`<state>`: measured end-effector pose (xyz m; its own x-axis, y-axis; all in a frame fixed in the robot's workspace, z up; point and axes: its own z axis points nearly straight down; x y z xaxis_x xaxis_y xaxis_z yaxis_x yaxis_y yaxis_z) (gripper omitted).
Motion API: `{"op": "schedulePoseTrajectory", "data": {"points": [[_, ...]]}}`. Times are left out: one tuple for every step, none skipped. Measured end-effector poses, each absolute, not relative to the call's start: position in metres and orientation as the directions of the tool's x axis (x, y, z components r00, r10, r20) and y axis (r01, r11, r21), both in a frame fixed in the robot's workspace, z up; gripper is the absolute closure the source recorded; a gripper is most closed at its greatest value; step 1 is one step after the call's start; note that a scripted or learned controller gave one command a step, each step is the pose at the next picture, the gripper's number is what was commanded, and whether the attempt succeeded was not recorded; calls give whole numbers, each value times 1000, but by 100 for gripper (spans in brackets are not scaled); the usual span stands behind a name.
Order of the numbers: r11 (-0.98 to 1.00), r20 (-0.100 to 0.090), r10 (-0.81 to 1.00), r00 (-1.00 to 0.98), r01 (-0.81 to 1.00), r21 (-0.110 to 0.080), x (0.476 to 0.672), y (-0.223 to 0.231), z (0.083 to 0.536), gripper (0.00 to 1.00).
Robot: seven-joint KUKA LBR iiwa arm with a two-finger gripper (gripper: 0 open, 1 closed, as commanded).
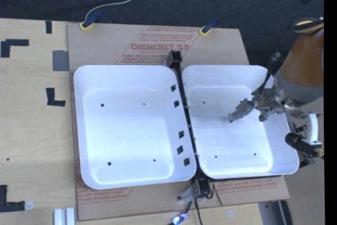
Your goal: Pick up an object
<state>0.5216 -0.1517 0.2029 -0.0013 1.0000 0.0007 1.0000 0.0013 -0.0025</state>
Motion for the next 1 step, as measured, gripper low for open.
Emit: {"op": "schedulePoseTrajectory", "data": {"points": [[6, -3, 1000, -6, 1000, 19, 551, -91, 472, 0]]}}
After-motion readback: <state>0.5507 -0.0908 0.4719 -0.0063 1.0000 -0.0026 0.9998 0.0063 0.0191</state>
